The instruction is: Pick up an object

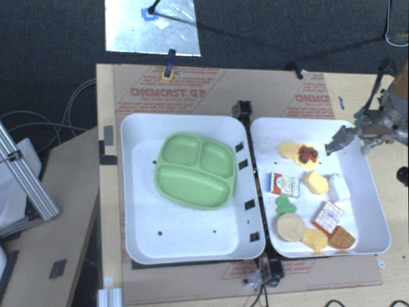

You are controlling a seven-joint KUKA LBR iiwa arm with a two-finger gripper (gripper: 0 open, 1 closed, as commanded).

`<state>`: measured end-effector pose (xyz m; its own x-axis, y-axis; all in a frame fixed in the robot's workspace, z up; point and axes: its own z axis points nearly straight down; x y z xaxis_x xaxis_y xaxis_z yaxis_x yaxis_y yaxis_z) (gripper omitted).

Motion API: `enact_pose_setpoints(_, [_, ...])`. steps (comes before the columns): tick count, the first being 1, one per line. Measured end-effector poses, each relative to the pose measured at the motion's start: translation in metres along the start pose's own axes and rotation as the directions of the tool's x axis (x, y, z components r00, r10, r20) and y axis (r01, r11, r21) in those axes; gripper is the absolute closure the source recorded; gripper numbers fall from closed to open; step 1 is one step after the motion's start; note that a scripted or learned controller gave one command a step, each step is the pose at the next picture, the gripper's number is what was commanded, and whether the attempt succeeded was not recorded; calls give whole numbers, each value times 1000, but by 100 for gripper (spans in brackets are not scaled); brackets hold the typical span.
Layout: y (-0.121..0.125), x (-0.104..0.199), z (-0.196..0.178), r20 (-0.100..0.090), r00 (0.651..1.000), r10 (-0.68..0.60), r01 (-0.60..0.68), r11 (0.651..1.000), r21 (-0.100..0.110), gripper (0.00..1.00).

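Several toy foods lie in the right bin: a yellow piece with a red blob, a small printed packet, a yellow block, a white piece, a green item, a round tan biscuit, a red-and-white packet, a yellow wedge and a brown waffle. My gripper hangs over the bin's upper right part, above and to the right of the yellow block. Its fingers stand apart with nothing between them.
The left bin holds a green divided plate. A black divider with clips runs between the bins. A shiny metal sheet lies beyond the bench, and a metal rail stands at the left.
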<state>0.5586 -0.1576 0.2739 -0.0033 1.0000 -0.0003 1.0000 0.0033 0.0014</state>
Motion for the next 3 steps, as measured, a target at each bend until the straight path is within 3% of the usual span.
enact_pose_setpoints(1, [-1, 4, 60, -1, 1000, 2, -2, 1000, 1, 0])
enact_pose_setpoints(3, [-1, 3, 142, -1, 1000, 2, -2, 1000, 2, 0])
